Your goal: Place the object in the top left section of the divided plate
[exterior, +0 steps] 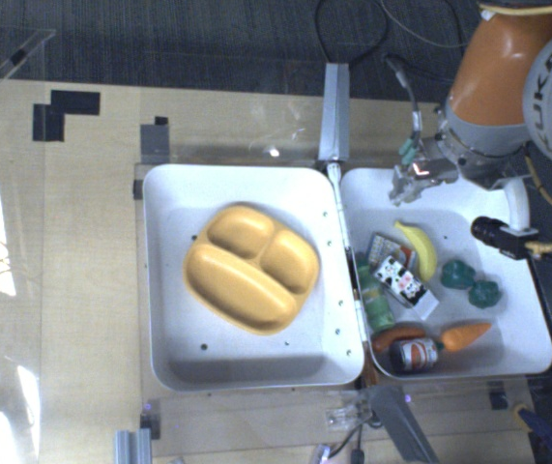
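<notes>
Pincer (413, 184) above cluttered right bin (532, 356)

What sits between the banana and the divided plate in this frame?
In the camera view, between the banana and the yellow divided plate lie a dark patterned card or packet, the bins' adjoining walls, and bare white floor of the left bin.

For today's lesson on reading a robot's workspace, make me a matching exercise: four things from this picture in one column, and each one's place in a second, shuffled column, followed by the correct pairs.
Things
1. divided plate
2. banana
3. carrot
4. end effector

Places
A. near the front of the right bin, tip pointing right
B. above the back left corner of the right bin
C. middle of the left bin
D. middle of the right bin, beside a checkered card

Pairs: 1-C, 2-D, 3-A, 4-B
</notes>
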`<state>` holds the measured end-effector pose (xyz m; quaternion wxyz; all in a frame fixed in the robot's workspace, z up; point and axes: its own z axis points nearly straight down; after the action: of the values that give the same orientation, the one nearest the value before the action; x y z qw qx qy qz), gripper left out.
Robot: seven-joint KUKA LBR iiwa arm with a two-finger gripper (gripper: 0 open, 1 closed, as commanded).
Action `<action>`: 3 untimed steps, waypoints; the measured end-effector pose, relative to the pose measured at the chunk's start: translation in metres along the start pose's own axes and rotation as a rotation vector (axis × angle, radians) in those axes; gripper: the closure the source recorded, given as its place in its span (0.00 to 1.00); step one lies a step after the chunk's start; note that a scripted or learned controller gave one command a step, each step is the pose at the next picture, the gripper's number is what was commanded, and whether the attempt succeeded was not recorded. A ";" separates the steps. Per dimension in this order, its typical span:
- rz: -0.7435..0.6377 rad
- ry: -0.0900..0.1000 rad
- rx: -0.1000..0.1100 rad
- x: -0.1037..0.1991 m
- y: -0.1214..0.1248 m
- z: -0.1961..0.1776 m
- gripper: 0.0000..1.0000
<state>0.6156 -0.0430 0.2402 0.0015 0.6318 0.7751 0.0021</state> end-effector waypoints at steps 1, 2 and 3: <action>-0.131 0.000 0.003 0.098 0.012 0.001 1.00; -0.065 0.000 0.005 0.171 -0.007 0.102 1.00; 0.005 0.000 -0.007 0.157 0.007 0.148 1.00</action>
<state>0.5920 0.1125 0.0927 0.0035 0.6337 0.7735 0.0047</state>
